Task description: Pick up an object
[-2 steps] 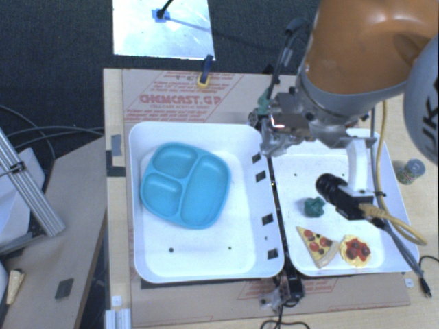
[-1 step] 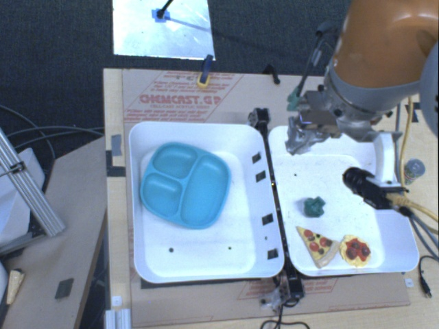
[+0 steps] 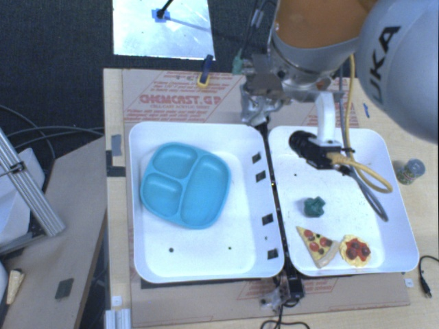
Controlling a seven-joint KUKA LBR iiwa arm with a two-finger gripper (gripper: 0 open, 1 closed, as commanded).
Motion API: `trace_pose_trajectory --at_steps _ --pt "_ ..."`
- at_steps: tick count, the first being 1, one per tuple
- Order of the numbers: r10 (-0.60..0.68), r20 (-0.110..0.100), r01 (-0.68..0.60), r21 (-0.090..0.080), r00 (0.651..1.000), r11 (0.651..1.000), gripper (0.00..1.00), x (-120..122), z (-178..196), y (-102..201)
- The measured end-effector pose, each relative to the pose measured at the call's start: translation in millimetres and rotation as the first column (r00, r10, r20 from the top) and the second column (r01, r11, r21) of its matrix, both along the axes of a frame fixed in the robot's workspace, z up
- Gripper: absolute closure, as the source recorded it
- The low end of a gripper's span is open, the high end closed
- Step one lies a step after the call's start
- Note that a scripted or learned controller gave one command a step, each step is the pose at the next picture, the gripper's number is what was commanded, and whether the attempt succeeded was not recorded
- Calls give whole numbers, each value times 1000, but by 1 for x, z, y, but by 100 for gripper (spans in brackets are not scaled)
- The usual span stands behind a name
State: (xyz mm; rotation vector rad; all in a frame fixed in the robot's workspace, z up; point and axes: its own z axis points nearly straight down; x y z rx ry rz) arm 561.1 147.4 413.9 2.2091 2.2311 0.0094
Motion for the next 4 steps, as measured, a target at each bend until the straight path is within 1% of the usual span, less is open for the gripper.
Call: trace_pose_trajectory --at_steps 1,2,3,4 --pt "5 2 -5 4 1000 1000 100 -37 58 94" --pt "-4 -11 4 -4 1000 1000 100 -74 -8 87" --pt "-11 2 11 -1 1000 1000 100 0 18 86" --pt "-13 0 13 -3 1000 1000 100 62 24 69"
